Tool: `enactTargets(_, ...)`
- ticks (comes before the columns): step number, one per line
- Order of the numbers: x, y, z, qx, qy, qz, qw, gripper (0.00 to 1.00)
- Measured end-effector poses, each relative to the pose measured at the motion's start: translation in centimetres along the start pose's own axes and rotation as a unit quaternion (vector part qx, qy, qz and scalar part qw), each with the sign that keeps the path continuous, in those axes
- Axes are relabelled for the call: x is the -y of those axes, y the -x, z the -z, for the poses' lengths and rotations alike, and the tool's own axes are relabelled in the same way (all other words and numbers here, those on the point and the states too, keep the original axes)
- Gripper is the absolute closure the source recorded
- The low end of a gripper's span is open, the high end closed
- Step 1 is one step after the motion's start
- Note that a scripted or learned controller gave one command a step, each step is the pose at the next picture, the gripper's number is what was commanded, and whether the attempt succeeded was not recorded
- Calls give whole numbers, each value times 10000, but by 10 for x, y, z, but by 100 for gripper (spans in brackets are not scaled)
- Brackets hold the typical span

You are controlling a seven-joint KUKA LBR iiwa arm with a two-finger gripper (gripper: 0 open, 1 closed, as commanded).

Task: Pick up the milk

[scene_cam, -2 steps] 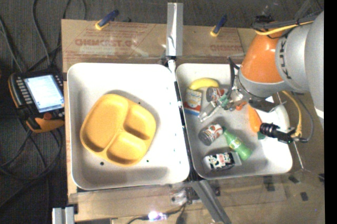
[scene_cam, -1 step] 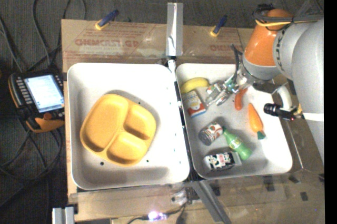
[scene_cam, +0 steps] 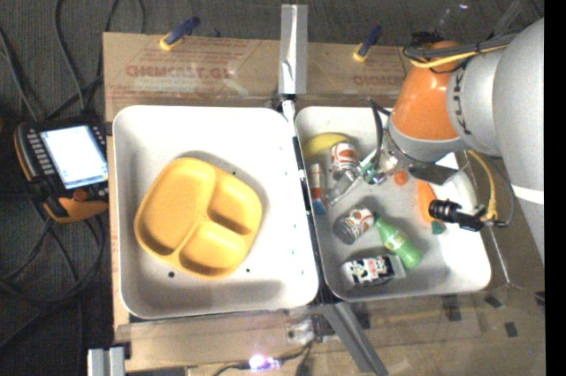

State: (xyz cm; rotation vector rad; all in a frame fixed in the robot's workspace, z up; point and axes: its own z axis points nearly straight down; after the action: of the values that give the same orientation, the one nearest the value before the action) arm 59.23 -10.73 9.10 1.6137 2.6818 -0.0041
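Observation:
The milk (scene_cam: 373,270) is a small black-and-white carton lying on its side near the front wall of the right bin (scene_cam: 469,272). My gripper (scene_cam: 366,171) hangs over the back half of that bin, next to a red-and-white can (scene_cam: 344,157) and well behind the milk. A second can (scene_cam: 355,224) and a green bottle (scene_cam: 399,244) lie between the gripper and the carton. Nothing is visibly held.
A yellow item (scene_cam: 324,141) lies at the right bin's back left, and small orange pieces (scene_cam: 426,193) lie to the right. The left bin (scene_cam: 133,135) holds a yellow compartment tray (scene_cam: 202,217). A handheld screen (scene_cam: 75,155) sits off the bench to the left.

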Motion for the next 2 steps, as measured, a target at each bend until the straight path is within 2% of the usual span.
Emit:
enactTargets(1, -40, 41, -2, -25, 13, 282, 9996, 0)
enactTargets(2, 48, -1, 12, -57, -23, 1038, 9946, 0)
